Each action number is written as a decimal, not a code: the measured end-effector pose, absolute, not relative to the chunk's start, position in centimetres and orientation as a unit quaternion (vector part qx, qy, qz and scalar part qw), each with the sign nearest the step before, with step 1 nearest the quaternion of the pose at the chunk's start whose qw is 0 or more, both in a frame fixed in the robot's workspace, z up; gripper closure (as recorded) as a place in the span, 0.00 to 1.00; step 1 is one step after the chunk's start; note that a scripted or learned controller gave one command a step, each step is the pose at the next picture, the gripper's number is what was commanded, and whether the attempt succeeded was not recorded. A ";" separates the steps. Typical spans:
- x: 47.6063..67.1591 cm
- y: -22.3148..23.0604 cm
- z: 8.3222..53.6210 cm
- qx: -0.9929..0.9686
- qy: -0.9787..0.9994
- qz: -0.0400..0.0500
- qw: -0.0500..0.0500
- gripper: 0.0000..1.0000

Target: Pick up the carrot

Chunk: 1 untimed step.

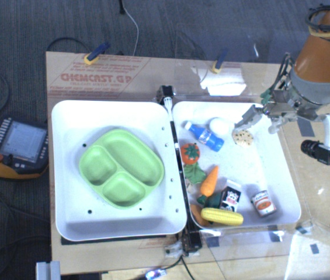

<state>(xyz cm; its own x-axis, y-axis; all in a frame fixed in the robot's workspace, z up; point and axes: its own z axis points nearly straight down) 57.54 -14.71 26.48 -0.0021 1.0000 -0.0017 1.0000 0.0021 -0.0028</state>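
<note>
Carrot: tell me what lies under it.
The carrot lies tilted over green leafy toy pieces at its left and a dark green item at its lower end. Whatever lies directly beneath its body is covered.

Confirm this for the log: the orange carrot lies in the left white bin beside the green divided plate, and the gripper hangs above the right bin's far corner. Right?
Not quite. The orange carrot lies in the right white bin, among the other toy foods, as the camera view shows. The green divided plate sits in the left white bin. The gripper does hang above the right bin's far corner.
</note>
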 end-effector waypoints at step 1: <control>50.3 -12.8 15.9 -0.657 -0.754 0.004 0.006 0.00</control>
<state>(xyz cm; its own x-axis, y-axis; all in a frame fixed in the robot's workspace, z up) 50.27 -12.77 15.93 -0.1365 0.9906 0.0043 0.9905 0.1366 -0.0146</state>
